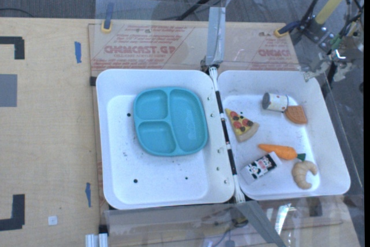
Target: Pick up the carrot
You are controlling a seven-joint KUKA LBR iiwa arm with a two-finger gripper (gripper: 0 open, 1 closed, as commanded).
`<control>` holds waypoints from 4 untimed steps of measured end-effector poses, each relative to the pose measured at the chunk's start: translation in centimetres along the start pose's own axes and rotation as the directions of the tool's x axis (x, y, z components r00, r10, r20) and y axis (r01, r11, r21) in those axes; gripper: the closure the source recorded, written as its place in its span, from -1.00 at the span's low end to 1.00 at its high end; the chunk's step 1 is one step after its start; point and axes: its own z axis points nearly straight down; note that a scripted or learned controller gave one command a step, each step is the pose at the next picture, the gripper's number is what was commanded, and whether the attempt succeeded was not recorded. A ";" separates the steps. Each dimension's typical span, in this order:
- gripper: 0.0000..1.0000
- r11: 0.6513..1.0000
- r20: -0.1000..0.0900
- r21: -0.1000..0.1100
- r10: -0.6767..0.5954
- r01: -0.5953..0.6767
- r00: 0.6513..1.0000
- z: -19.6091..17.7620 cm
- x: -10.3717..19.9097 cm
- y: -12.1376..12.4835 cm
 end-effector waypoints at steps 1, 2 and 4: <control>-1.00 1.000 0.000 -0.001 0.021 -0.021 1.000 7.7 2.8 -8.6; -1.00 0.994 0.002 -0.007 -0.111 0.111 0.994 17.1 5.6 -12.5; 1.00 0.985 0.000 -0.001 -0.172 0.172 0.985 7.0 14.9 -8.3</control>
